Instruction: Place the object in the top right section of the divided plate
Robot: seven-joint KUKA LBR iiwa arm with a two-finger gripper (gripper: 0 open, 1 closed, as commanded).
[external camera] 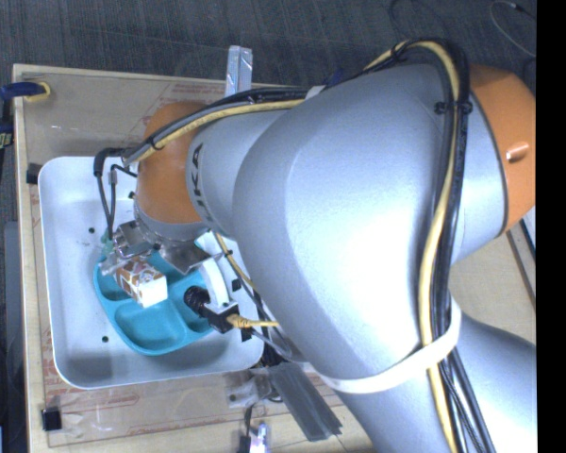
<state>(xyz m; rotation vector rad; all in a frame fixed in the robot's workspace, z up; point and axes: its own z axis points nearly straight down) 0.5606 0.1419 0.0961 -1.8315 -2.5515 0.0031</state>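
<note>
A blue divided plate (151, 328) lies in the left white bin (61, 253), mostly under my arm. My gripper (137, 270) reaches down over the plate's upper left part, and its lower end hides what is beneath it. A small pale block-like part (151, 291) sits at the gripper's tip, just above the plate; I cannot tell whether it is the object or part of the tool. The arm's grey body and orange band (165, 177) cover the plate's right side.
The large grey arm link (358, 234) fills the centre and right of the view, hiding the right bin. The left bin's white floor (66, 338) shows left of and below the plate. A wooden bench edge (94, 83) runs along the top.
</note>
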